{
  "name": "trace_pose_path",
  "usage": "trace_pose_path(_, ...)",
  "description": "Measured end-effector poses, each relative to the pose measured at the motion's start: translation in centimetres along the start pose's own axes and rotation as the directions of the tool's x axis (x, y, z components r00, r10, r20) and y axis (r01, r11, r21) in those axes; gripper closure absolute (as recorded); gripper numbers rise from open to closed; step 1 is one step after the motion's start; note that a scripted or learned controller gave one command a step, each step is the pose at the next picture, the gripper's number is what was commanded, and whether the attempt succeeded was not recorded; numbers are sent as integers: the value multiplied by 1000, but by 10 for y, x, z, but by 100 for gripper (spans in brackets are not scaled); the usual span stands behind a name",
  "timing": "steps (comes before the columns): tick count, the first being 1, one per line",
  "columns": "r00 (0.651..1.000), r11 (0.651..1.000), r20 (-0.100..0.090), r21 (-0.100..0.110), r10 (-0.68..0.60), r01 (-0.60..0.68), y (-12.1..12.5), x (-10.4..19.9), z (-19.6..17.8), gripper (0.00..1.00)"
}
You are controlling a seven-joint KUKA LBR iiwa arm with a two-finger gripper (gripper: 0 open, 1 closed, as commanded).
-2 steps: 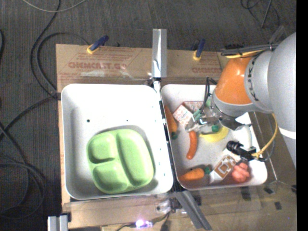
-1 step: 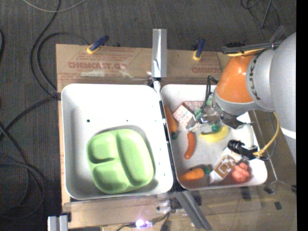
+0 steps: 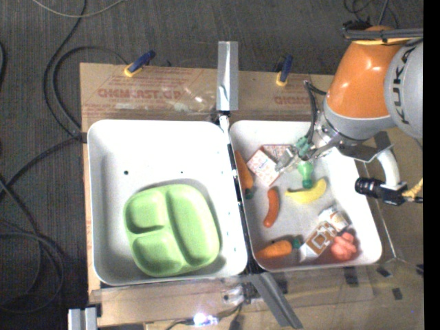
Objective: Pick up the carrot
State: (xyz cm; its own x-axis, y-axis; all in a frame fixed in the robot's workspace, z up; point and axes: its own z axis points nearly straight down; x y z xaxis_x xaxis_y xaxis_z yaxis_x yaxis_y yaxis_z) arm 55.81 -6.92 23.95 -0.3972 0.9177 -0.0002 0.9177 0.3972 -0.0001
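Against the right bin's (image 3: 375, 251) near edge your carrot (image 3: 278, 248) lies flat. Your end effector (image 3: 297, 155) hovers well apart, near the bin's middle, grip state unreadable; expect repositioning first.

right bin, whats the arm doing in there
The arm's gripper hangs over the upper part of the right bin, above a banana and beside a small carton. It holds nothing that can be seen. The carrot lies untouched at the bin's near edge, well away from the gripper. The left bin holds a green tray.
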Motion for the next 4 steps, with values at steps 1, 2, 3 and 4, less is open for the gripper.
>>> trace_pose_path(1, 1000, 1000, 0, 0, 0, 0, 0, 0, 0, 0)
trace_pose_path(2, 984, 984, -2, 2, -178, 178, -66, 21, 57, 0)
trace_pose_path(3, 944, 944, 7, -8, -329, 329, -77, -1, 150, 0)
trace_pose_path(4, 944, 944, 7, -8, -330, 330, -77, -1, 150, 0)
